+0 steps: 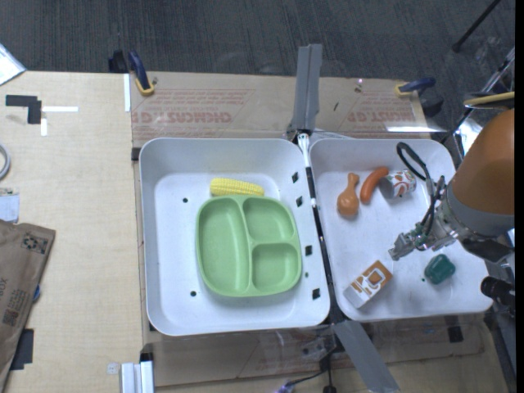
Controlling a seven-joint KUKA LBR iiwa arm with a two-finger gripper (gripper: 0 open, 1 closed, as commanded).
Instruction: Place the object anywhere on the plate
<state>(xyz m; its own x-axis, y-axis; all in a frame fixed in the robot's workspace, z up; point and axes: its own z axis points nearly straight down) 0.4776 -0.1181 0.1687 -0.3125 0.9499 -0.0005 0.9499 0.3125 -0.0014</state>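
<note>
I hang over the right shallow white plastic bin (385, 170), my two-finger gripper (407, 245) low near its front half, and I cannot tell from this slant how my jaws stand; nothing shows between them.

Candidates for the object all lie in this bin. A small orange-and-white carton (368, 284) lies flat just in front and to the left of my tip. A dark green blocky toy (440, 269) sits just beside me on the other side. Farther back: an orange drumstick-shaped toy (349, 196), an orange-red sausage-shaped toy (374, 183) touching or nearly touching it, and a small white-and-red round item (400, 185).

The target, a light green three-compartment plastic plate (249, 246), rests in the middle of the left white bin (164, 219); a yellow toy corn cob (237, 188) lies just behind its rim.

Judgement: the step in hand is the pick, not yet made. To do it well I should centre over one item only, probably the carton, align across its narrow side, descend until the tips straddle it, then close and lift straight up to clear the divider (311, 211) between the bins.

Surface: smooth bin floor, so flat items may slide when nudged. Room: a pale wooden bench (74, 170), cardboard (246, 109) behind, dark carpet (205, 15) beyond.
</note>
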